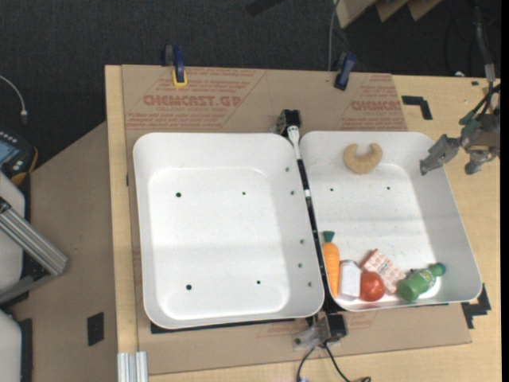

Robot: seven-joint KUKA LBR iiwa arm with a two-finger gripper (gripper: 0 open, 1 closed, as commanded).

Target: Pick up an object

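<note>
Your gripper [455,156] hangs over the right bin's [433,213] far right rim, fingers spread and holding nothing. A croissant [362,157] lies far; carrot [331,261], tomato [371,286] and green bottle [418,282] sit near.

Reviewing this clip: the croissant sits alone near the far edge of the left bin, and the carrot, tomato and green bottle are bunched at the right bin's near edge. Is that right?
Not quite. The croissant lies in the right bin, not the left, as the camera view shows. The rest holds: it sits alone near the far edge, while the carrot, tomato and green bottle are bunched at the right bin's near edge.
</note>
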